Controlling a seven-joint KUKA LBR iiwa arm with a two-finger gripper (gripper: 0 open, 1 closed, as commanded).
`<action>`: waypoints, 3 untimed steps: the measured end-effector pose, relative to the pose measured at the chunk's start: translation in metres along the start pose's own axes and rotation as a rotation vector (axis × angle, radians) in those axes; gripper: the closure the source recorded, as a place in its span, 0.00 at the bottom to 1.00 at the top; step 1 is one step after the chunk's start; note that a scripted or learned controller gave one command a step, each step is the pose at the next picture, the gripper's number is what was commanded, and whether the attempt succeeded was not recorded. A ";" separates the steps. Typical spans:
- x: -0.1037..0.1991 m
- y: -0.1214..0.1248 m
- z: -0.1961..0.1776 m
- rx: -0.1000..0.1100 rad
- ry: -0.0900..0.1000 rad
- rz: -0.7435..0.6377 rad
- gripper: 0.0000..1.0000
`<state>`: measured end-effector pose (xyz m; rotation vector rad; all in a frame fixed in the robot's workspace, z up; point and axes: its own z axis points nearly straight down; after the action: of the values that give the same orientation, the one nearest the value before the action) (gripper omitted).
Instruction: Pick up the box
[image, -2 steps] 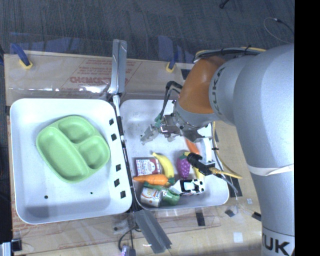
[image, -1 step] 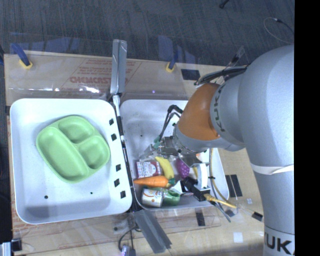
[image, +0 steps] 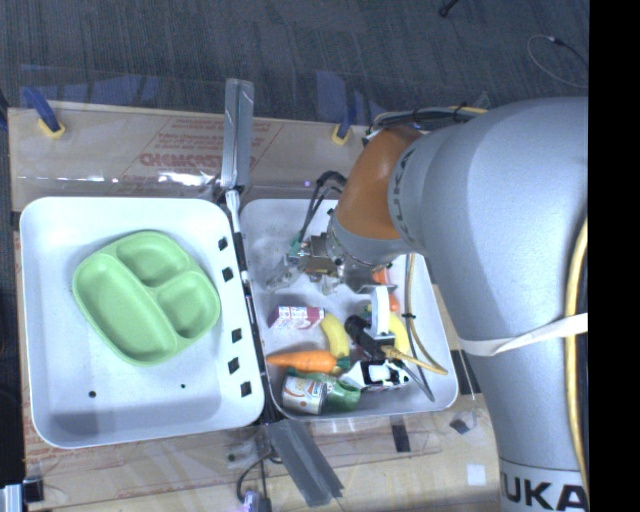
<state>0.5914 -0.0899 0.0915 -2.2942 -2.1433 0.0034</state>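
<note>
Your gripper (image: 312, 262) sits low in the far part of the right bin (image: 258, 222), hanging from the orange band (image: 368, 195) of the grey arm (image: 490, 230). From this slant its fingers blur into the dark wrist hardware, so you cannot tell how they stand, and nothing is seen between them.

Just on the near side of the gripper, a little apart from it, lies the box (image: 298, 318), a small flat white and pink pack resting on the bin floor toward the left wall. Right beside the box, on its right, is a yellow banana (image: 335, 335), tilted. Nearer you from the box lies an orange carrot (image: 303, 360), roughly crosswise, and touching the carrot's near side is a can (image: 303, 393) on its side with a green piece (image: 343, 396) against it. To the right of these you see a black and white toy (image: 383, 372) and a second yellow piece (image: 400, 335) along the right wall, partly under the arm; what else is there is hidden.

The left bin (image: 50, 380) stands beside it, the two walls touching, and it holds a green divided plate (image: 145, 295) lying flat in its far half. Both bins rest on the desk (image: 130, 140).
</note>
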 end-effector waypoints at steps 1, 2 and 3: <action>0.007 0.040 -0.101 -0.001 0.001 0.034 0.00; -0.007 0.002 0.001 0.001 0.000 -0.036 0.00; -0.007 0.003 -0.010 0.003 0.001 -0.039 1.00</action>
<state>0.5936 -0.0970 0.1011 -2.2501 -2.1855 0.0050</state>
